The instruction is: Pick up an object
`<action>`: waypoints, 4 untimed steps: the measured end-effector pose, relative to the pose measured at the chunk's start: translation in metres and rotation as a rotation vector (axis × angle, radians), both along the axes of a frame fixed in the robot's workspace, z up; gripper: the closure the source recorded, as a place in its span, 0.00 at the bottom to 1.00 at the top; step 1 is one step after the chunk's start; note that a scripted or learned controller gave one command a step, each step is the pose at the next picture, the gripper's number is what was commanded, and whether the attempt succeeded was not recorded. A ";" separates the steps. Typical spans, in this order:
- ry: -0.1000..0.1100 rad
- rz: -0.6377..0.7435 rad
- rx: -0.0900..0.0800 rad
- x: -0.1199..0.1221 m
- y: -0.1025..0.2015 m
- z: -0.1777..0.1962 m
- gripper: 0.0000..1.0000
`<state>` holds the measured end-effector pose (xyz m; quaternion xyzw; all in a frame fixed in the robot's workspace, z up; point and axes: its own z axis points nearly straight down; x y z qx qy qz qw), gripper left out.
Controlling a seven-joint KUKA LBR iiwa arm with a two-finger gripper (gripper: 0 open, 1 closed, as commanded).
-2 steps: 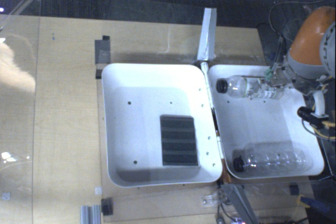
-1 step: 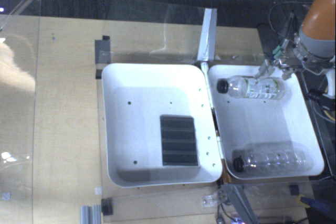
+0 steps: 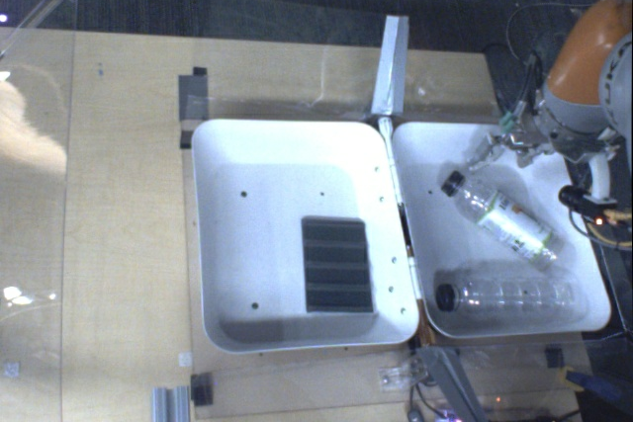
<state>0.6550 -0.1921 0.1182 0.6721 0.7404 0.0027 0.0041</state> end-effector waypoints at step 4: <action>-0.001 0.577 -0.004 -0.020 0.121 0.070 1.00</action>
